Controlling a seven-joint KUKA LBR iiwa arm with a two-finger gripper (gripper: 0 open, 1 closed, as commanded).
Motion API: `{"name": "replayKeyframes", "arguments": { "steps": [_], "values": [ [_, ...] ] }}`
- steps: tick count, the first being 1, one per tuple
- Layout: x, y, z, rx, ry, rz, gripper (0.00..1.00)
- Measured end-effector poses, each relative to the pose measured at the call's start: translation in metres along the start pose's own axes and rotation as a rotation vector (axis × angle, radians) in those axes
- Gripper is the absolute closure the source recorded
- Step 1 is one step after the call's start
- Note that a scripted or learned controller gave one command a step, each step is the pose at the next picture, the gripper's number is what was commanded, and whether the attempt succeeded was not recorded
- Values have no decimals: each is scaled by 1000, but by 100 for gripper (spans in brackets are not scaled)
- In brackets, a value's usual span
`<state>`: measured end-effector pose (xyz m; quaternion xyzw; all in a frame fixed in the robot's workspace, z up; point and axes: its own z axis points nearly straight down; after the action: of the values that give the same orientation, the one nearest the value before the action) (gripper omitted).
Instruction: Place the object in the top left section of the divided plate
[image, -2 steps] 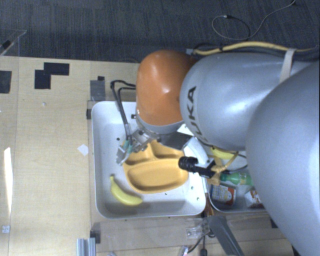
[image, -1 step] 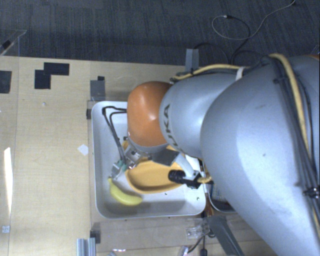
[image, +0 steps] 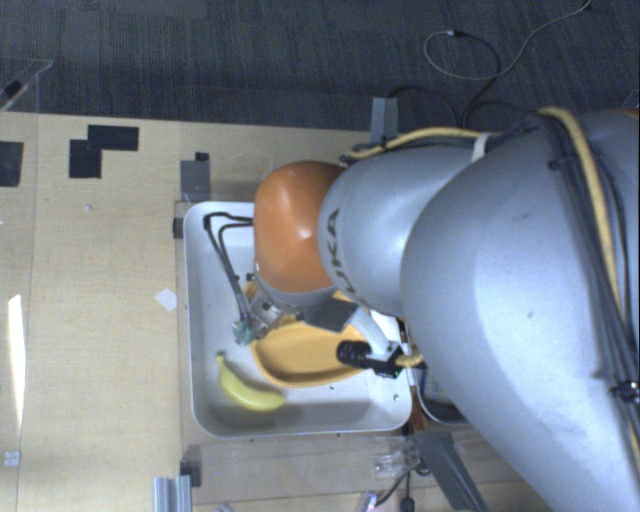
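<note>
A yellow banana (image: 245, 388) lies in the front left corner of the white bin (image: 205, 300). Just to its right sits the yellow divided plate (image: 300, 358), much of it covered by the arm. The arm's orange band (image: 295, 225) and grey wrist hang over the middle of the bin. My gripper (image: 247, 325) reaches down at the plate's left edge, a little above the banana; its fingers are too small and blurred to read. I see nothing clearly held.
The big grey arm (image: 500, 290) covers the right half of the view and the second bin. Black cables run along the bin's back left wall (image: 222, 235). Wooden bench surface (image: 90, 330) extends to the left.
</note>
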<state>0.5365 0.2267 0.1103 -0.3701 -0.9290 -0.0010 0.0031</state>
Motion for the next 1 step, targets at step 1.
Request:
{"name": "replayKeyframes", "arguments": {
  "steps": [1],
  "values": [
    [-6,-60,-239,-2,-7,-35,100]
  ]
}}
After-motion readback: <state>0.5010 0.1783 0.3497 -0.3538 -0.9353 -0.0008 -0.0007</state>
